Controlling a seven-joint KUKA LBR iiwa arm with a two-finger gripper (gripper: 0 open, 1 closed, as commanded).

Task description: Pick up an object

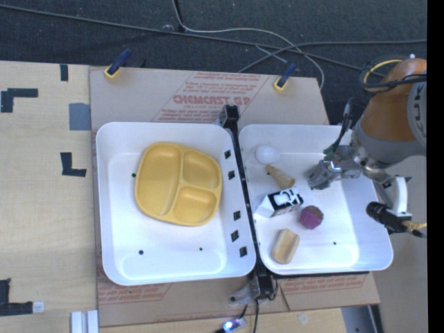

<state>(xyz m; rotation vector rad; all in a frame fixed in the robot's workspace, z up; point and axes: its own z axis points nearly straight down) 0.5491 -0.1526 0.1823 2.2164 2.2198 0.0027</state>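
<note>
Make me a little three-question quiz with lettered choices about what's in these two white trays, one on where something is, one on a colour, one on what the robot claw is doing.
1. Where does the yellow divided plate lie?
A. In the left bin
B. In the right bin
C. On the cardboard outside the bins

2. What colour is the small round ball in the right bin?
A. Green
B. Purple
C. Orange

3. Where is the gripper?
A. Over the yellow plate
B. Over the right bin, near its far right part
C. Outside both bins, over the wooden bench

Answers: 1 A, the plate sits inside the left bin. 2 B, the ball looks dark purple. 3 B, the gripper hangs above the right bin's white floor, apart from the ball and the tan block.
</note>
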